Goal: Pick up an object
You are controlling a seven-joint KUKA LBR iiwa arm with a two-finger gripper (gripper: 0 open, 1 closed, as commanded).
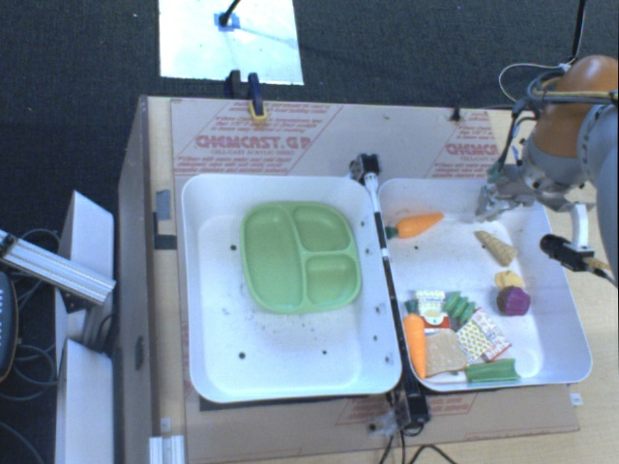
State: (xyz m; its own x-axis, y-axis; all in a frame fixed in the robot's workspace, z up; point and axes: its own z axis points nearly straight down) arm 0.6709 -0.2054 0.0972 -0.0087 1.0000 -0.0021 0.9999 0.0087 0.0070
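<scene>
Two white bins are set side by side on a board on which "CHEMCAST GP" is printed in red, repeated in part at the far right. The left bin is occupied by a green divided plate, with bare floor left all round it. In the right bin, a carrot is seen near the far left edge, a cone-shaped piece and a purple item toward the right, and a cluster of small patterned packets, whose print cannot be read, beside a second carrot at the near left. Open floor is left in the middle. The gripper is poised at the far edge of the right bin; how its fingers stand cannot be told.
</scene>
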